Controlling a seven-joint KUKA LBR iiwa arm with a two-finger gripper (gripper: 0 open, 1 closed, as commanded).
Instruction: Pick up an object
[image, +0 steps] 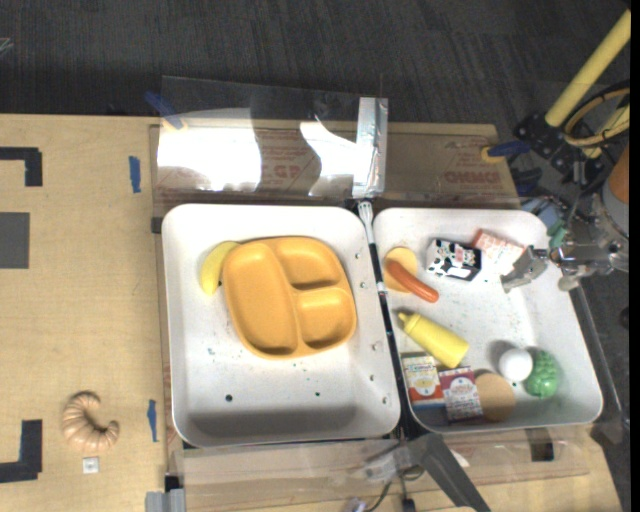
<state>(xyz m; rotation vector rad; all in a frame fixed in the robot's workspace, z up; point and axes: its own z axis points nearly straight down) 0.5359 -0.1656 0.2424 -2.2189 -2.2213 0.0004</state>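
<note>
White bins sit side by side on the desk; the right bin (583, 340) holds the bottle (434, 338), carrot (410, 277), egg (516, 364) and boxes, all untouched. Nothing is lifted yet. The tool (545, 266) hovers at that bin's right rim, carrying nothing.

Left bin (185, 330): orange tray (290, 295) fills centre, banana (212, 265) at its left edge; bare floor along front; right bin (580, 340): open lane mid-floor between mustard bottle (433, 338) and pink box (497, 245); front crowded.
</note>
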